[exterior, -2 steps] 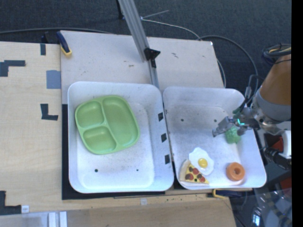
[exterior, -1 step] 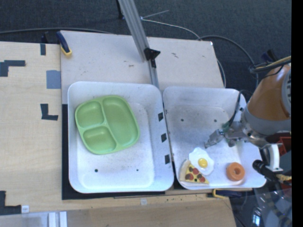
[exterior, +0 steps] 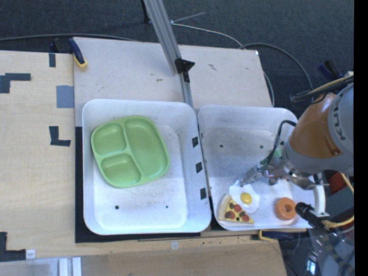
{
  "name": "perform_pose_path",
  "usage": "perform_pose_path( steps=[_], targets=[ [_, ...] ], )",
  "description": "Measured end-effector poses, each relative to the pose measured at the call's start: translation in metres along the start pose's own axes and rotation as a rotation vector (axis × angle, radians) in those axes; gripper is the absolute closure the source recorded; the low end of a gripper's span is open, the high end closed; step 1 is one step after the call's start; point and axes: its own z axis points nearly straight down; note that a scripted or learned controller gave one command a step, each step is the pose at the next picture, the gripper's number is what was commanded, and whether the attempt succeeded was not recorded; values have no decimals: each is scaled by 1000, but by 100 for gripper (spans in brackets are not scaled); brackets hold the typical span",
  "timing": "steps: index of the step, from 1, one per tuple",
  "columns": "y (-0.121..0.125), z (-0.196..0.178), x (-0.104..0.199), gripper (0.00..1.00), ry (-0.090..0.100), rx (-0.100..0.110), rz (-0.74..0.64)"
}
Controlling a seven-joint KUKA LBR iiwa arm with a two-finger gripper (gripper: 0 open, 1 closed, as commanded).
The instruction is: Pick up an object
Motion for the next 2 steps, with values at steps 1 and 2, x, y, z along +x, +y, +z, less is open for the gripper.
perform_pose_path(
  steps=[1, 2],
  targets=[
    [1, -12, 1, 100, 1, 0, -3],
    [2, -61, -9, 100, -1, -4, -1]
  ],
)
